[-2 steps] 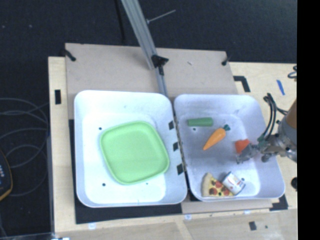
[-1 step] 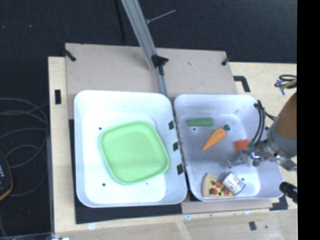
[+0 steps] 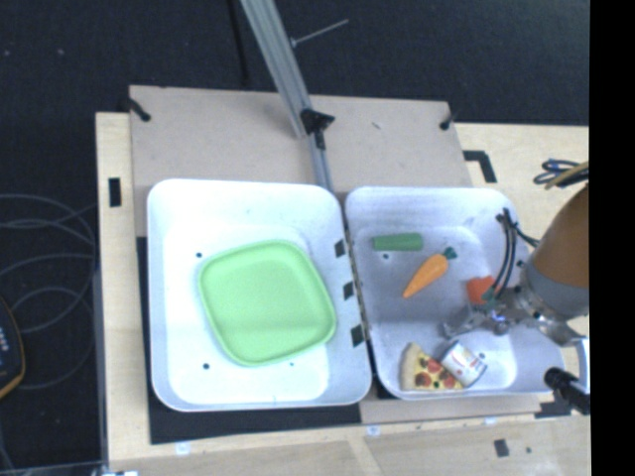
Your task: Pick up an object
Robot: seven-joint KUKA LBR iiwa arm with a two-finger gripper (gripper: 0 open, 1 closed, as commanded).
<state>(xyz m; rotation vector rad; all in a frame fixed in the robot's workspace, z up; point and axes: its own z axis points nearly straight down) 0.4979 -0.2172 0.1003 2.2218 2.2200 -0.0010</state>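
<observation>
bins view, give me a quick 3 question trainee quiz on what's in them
1. True or false: the green plate lies in the left bin.
2. Which lies closest to the gripper? A green block B carrot C can
3. Fill in: the pizza slice lies at the right bin's ____ edge, beside the can.

Key: 1 true; 2 C; 3 near
</observation>
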